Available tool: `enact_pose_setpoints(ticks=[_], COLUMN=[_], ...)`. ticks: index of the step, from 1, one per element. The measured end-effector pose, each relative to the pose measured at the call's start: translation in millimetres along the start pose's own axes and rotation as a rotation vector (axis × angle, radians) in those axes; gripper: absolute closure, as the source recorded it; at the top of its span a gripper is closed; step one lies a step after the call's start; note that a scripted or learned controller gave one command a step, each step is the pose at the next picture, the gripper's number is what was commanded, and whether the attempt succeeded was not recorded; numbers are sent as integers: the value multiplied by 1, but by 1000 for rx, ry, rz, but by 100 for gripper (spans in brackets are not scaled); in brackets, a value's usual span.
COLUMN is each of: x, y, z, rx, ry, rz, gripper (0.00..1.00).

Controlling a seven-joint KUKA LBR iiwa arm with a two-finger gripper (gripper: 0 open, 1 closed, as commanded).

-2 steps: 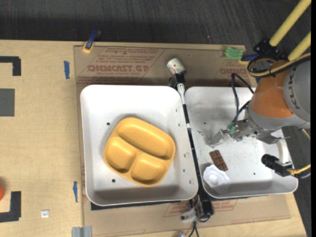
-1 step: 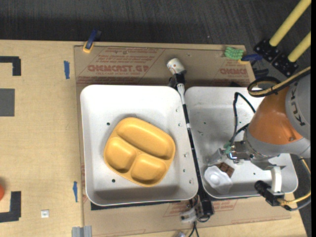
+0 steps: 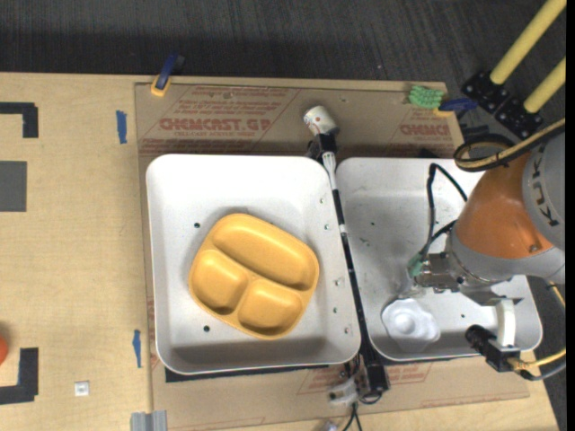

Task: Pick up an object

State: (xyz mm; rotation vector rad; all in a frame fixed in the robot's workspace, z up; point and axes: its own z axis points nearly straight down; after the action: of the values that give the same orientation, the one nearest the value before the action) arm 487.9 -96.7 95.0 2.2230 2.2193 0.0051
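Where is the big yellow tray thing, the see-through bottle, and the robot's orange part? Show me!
yellow tray [image 3: 254, 274], camera view, on the ridge between its compartments.
clear bottle [image 3: 410, 321], camera view, on its body near the cap.
orange band [image 3: 500, 216], camera view, on the middle of the arm's orange section.

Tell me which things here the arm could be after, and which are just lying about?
For the job:
- yellow divided tray in the left bin
- clear plastic thing in the right bin, beside the gripper

Just lying about:
- blue tape
- green clip
- yellow poles
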Motion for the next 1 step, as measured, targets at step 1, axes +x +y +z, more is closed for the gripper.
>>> enact_pose_setpoints(ticks=[1], x=[0], y=[0], z=[0], rx=[1], ry=[0], rz=[0], gripper=[0])
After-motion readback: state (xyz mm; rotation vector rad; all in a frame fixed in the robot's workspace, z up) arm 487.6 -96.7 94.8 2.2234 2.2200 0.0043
